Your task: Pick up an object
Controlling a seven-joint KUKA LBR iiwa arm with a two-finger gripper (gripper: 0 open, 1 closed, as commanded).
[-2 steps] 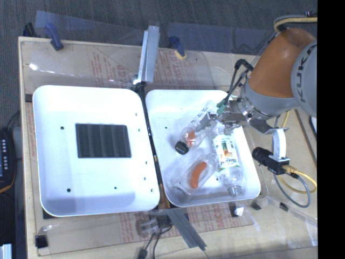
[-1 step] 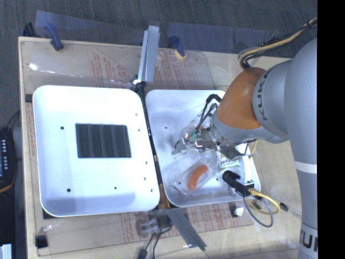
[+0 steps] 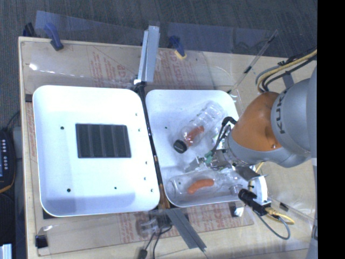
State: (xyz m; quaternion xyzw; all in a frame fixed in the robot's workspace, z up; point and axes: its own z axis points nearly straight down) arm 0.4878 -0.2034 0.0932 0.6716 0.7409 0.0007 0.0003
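Observation:
Two clear plastic bottles lie in the right bin (image 3: 161,117). The upper bottle (image 3: 197,128) lies at a slant, with its black cap at the lower left and something orange inside. The lower bottle (image 3: 200,186) lies along the bin's front wall and also holds an orange piece. My gripper (image 3: 214,158) is low in the right bin between the two bottles, just right of the black cap and just above the lower bottle. The grey arm and its orange band (image 3: 256,128) reach in from the right over the bin's right rim.
The left bin (image 3: 54,107) has a dark ribbed rectangular pad (image 3: 103,141) in its middle. A metal bar (image 3: 147,55) stands at the back between the bins. Cables (image 3: 277,72) hang at the right, and blue clamps hold the bench's back edge.

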